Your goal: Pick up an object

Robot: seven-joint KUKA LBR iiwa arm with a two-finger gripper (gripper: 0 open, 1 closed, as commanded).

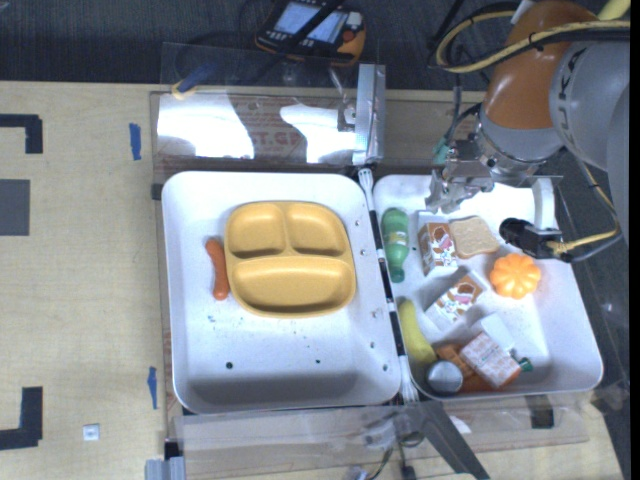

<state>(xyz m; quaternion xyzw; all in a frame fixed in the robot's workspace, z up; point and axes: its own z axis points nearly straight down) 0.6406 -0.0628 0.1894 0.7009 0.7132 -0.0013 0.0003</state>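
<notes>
Hovering gripper [447, 200] just above-left of toast slice [474, 235], apart; finger state unclear

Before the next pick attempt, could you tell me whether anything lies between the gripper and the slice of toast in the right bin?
Nothing visible does. The gripper sits at the far side of the right bin, just beside the toast slice, with bare bin floor between them.

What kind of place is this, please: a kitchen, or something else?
Probably a robot lab bench, not a kitchen: a grey arm reaches over two white bins, which hold toy food such as a small pumpkin and a yellow divided tray.
</notes>
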